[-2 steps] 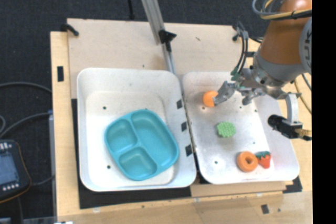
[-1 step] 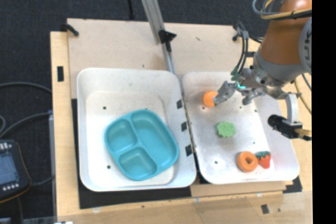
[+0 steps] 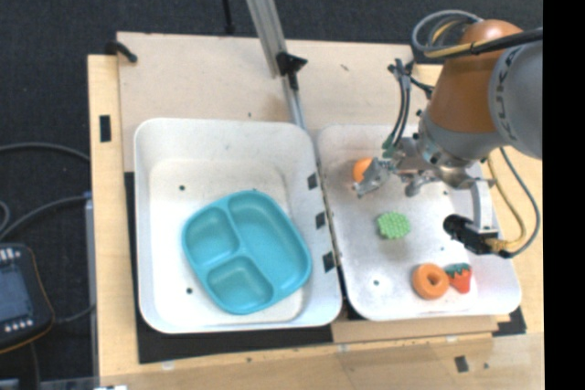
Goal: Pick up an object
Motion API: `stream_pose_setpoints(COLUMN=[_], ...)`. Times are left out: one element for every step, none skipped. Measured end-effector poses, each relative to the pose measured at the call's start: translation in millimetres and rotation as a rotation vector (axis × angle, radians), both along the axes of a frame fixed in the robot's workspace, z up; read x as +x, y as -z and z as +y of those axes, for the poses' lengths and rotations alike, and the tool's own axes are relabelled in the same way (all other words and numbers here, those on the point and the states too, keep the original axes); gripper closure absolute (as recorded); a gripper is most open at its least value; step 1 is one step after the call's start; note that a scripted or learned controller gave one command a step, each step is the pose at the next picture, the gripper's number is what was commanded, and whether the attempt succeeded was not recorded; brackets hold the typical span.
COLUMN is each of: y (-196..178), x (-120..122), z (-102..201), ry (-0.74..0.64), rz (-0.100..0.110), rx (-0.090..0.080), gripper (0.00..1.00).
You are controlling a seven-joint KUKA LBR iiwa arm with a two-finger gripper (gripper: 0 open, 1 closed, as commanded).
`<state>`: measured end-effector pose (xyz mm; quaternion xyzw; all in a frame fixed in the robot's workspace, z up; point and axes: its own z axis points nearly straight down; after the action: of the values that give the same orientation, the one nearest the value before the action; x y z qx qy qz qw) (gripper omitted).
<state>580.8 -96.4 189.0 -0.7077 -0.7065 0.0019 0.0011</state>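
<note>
the arm (image 3: 475, 96) is reaching in from the right, wrist bending down over the right bin (image 3: 352, 288). its gripper (image 3: 388, 178) is hanging above the floor, state impossible to tell. an orange ball (image 3: 363, 168) is sitting just beside it, a green piece (image 3: 394, 226) lying below.

Even, fairly bright overhead light, soft throughout with slight blur and no hard glare: the left white bin (image 3: 155, 196) reads near washed-out, faint shadows sit just under the teal tray (image 3: 245, 249) inside it, and the dark floor beyond it stays dim and grainy.
</note>
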Motion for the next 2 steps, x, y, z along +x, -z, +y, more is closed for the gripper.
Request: stream_pose_setpoints(y=[55.5,90.0], x=[-4.7,-5.1], z=[-10.8,-12.0], ry=[-0.001,-0.001], rz=[0.001,-0.002], rx=[0.000,0.000], gripper=[0.00,0.00])
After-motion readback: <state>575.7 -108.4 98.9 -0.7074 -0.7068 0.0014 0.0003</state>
